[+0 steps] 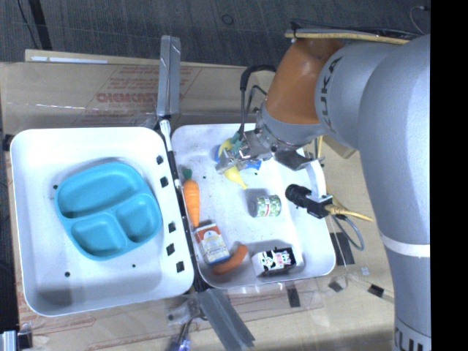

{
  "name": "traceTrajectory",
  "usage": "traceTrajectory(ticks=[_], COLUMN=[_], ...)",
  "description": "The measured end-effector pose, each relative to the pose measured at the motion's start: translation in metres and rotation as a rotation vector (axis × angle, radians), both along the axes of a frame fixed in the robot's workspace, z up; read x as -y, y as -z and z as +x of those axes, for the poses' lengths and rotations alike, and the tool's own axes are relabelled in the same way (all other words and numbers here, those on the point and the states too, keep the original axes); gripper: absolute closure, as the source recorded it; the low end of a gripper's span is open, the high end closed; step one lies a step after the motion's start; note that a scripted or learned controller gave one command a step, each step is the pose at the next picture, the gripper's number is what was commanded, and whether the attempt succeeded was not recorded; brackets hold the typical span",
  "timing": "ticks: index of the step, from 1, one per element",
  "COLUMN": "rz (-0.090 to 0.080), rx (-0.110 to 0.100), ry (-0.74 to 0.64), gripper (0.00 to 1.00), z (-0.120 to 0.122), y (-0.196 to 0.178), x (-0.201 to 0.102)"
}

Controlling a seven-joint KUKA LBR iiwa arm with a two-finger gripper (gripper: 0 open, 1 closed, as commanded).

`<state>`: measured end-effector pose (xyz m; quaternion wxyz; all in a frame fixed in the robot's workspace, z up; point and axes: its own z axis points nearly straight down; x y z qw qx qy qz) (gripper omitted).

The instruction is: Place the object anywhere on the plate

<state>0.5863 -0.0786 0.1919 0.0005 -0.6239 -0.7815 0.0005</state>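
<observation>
Banana lies in the right bin under the pincer, whose opening I cannot tell. A poor grip may drop it short of the blue plate.

I work in a robotics lab: two white bins of toy food clamped to my cardboard-covered desk

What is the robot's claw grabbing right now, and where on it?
It cannot be told. The claw is low in the right bin, right over a yellow banana, but the arm hides whether anything sits between its tips.
</observation>
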Motion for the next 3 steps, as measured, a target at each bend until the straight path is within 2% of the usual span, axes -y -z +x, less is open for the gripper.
traceTrajectory(ticks=[1,2,3], rz=[0.000,0.000,0.000], rx=[-0.003,-0.005,-0.005], ry=[-0.066,-0.138,-0.137], gripper=[1.00,1.00,0.00], z=[-0.034,-0.047,-0.047], y=[0.001,0.002,0.002], x=[-0.066,-0.143,-0.142])
